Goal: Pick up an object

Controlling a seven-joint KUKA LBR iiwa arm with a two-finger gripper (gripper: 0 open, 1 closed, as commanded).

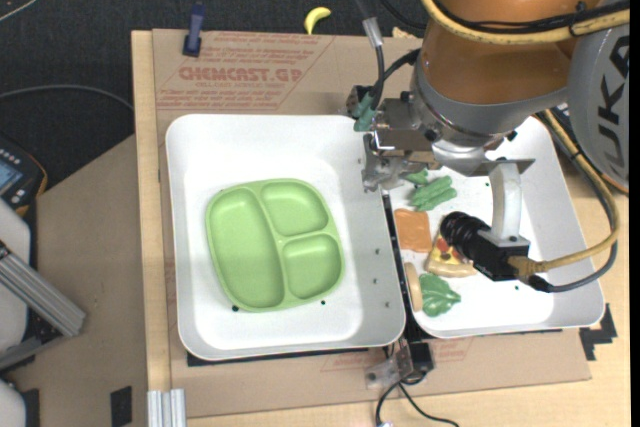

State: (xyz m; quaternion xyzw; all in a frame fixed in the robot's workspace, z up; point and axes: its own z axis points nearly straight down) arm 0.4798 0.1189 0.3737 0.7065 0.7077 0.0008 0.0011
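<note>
The hand [377,161] hangs low over the inner edge of the right bin [562,177], just beside the seam where the two bins meet. The grey wrist and the broad orange band of the arm [510,5] cover most of it from above, so I cannot tell whether it is apart or together, and nothing can be seen gripped in it.

Closest to the hand, just to its right, lies a green ridged piece [432,191] on the floor of the right bin. Below that is an orange block [412,229], then a pizza-slice toy [446,262] with a thin yellow strip [410,281] at its left. A green leafy piece [438,293] sits nearest the front rim. All of these cluster along the left side of that bin.

The left bin [188,147] holds a pale green divided plate [270,243] lying flat near its centre, well apart from the hand.

Both bins rest on a brown cardboard sheet [250,75] printed with red lettering on the tabletop. At its far edge are a blue clip [193,30] and a small yellow banana [317,17].
</note>
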